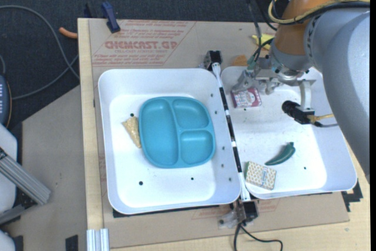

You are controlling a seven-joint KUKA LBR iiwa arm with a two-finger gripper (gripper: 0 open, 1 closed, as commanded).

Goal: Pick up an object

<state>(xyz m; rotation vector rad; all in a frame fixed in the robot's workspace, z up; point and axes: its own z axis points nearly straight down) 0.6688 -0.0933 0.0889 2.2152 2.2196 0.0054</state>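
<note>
Gripper (254,80) is seen over the pink packet (247,98) at 11 o'clock in the right bin (329,182); finger state cannot be told. Packet lies flat: a slip is likely.

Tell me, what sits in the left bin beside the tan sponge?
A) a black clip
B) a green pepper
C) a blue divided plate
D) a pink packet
C: the blue divided plate lies in the left bin, its edge against the tan sponge.
</note>
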